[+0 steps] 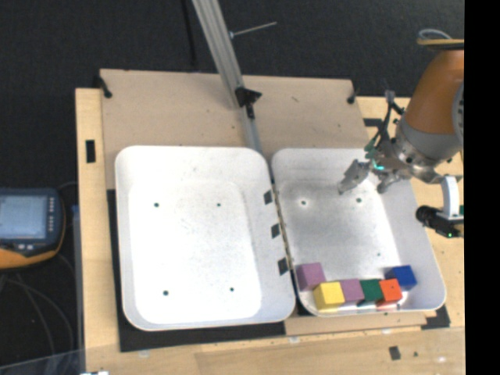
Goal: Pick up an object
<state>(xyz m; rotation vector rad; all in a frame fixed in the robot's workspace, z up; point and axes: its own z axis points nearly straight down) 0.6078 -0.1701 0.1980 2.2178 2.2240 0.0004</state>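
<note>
At far left, off the bench, a small handheld device w/ a grey screen [27,219] lies on the dark floor, its orange edge showing below.

The wooden bench [90,209] carries two shallow white bins side by side. The left bin [129,170] has only a few small dark dots on its floor. A grey metal rail [219,41] comes down at a slant from the top of the view and ends near the gap between the bins, approx. at their upper corners.

The right bin [312,162] holds all the blocks, packed along its front edge, i.e. the edge lowest in the view. From left to right: a purple block [311,274], a yellow block [329,294] just beside it and a bit nearer the front wall, a second purple block [351,291] touching the yellow one, a green block [370,292], an orange block [390,291], and a blue block [401,276] just behind the orange one. Something white and thin lies in front of the green and orange blocks, too small to tell what.

The gripper [366,176] hangs over the upper right part of the right bin, well apart from the row of blocks. Its two fingers stand spread apart, medium wide, w/ nothing between them. One finger [349,180] points left and down toward the bin floor; if it touches the floor I cannot tell. Behind it the grey wrist and the orange band of the arm [436,92] enter from the right.
</note>
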